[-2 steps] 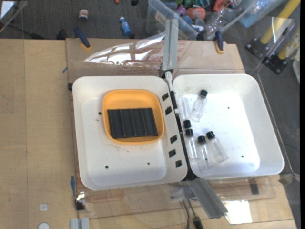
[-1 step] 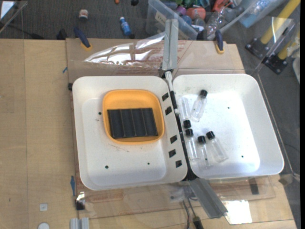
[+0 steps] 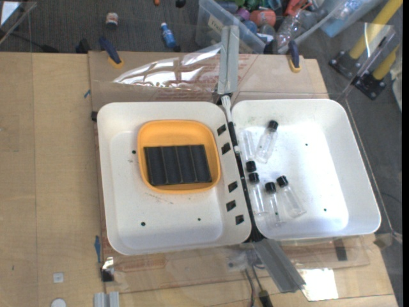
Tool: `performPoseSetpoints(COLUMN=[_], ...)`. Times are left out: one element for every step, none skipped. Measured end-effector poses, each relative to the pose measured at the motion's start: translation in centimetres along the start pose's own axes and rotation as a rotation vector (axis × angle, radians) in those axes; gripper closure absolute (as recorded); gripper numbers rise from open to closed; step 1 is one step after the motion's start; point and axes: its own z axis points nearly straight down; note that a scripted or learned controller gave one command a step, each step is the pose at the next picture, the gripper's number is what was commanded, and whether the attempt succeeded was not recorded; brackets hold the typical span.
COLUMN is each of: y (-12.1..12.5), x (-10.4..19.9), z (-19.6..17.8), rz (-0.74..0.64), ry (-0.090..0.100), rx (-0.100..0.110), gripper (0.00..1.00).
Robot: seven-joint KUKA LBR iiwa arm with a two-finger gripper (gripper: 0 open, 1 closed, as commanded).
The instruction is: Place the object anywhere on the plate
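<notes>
The plate (image 3: 179, 133) sits in the left bin (image 3: 121, 229), a dark ridged block (image 3: 177, 165) on it. Clear vials (image 3: 266, 141) with black caps lie in the right bin (image 3: 332, 171), clustered toward 9 o'clock. Gripper state: cannot tell. Judged best: pick the lone vial at 11 o'clock, grasping across its body.

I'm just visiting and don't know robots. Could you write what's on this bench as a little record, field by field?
left bin: white, shallow, holds the plate
plate: orange, squarish, with a dark ribbed insert lying on it
right bin: white, holds the vials
vials: several small clear ones with black caps, lying near the bin's left side
task status: no vial on the plate yet
behind the bench: clear tub of colourful items
</notes>
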Motion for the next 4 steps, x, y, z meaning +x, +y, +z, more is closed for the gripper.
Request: performPoseSetpoints(y=[0.0, 0.0, 0.3, 0.5], x=[0.0, 0.0, -0.9, -1.3], z=[0.0, 0.1, 0.1, 0.1], rz=[-0.322, -0.661, -1.024, -1.284], ry=[-0.001, -0.002, -0.003, -0.002], rx=[-0.001, -0.003, -0.004, -0.004], gripper=[1.00, 1.00, 1.00, 1.00])
